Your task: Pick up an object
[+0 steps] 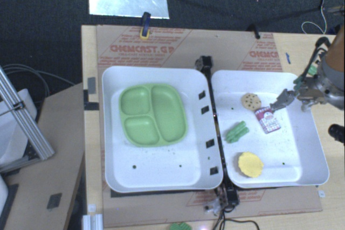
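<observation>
Cardboard-covered bench, two white bins. At centre right of the frame, in the right bin [310, 164], lies a small red packet [269, 120]: likely light, flat and slippery, best pinched across its short edges. Just above its upper corner, the gripper [281, 99]; whether its jaws are parted, I cannot tell.

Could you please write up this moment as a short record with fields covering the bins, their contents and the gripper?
left bin: holds a green divided tray with three compartments
right bin: holds four loose items
cookie: near the bin's far side
red and white packet: beside the cookie, toward the arm
green toy vegetable: near the bin's left wall
yellow round item: near the bin's front edge
gripper: above the right bin, next to the packet's upper end; no item seen between its fingers
</observation>
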